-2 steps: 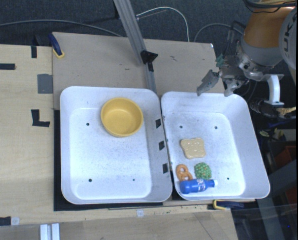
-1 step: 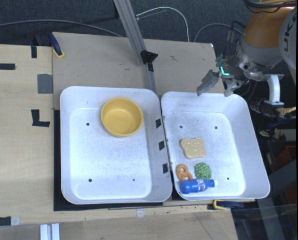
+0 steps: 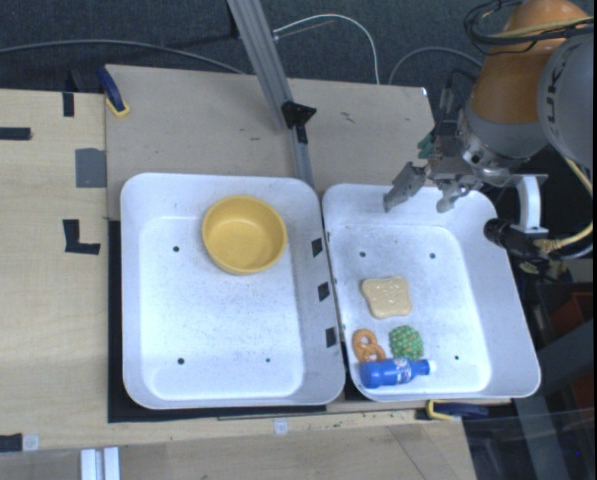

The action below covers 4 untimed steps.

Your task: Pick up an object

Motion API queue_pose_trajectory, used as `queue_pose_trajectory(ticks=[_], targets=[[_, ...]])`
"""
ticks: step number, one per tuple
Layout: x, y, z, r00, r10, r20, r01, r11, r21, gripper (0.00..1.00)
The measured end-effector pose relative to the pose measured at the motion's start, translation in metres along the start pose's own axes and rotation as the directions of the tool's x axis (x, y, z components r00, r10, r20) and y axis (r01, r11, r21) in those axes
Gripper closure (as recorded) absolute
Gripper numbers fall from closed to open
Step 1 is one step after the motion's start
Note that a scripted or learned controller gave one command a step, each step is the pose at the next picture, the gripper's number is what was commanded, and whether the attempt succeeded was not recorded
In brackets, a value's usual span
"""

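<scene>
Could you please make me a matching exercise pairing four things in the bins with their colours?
Things:
1. bowl
2. bottle
3. pretzel
4. bumpy round toy

Colours:
A. blue
B. green
C. yellow
D. orange-brown

Pairs: 1-C, 2-A, 3-D, 4-B

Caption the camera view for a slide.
Open gripper above right bin's far edge; toast, pretzel, bottle inside.
</scene>
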<state>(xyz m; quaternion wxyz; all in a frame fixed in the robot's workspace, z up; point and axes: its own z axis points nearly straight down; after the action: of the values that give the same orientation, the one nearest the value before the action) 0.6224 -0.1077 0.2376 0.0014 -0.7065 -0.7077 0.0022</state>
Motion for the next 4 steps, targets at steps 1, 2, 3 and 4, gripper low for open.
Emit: queue_pose_trajectory(ticks=[1, 2, 3, 4], targets=[[-0.002, 0.0, 0.044, 1.0, 0.0, 0.0, 0.0, 1.0, 0.001, 0.0], [-0.001, -0.012, 0.098, 1.0, 0.0, -0.001, 0.0, 1.0, 0.003, 0.0], [0.0, -0.01, 0.085, 1.0, -0.001, -0.001, 0.001, 1.0, -0.003, 1.0], [-0.009, -0.014, 0.033, 1.0, 0.001, 0.0, -0.001, 1.0, -0.009, 1.0]])
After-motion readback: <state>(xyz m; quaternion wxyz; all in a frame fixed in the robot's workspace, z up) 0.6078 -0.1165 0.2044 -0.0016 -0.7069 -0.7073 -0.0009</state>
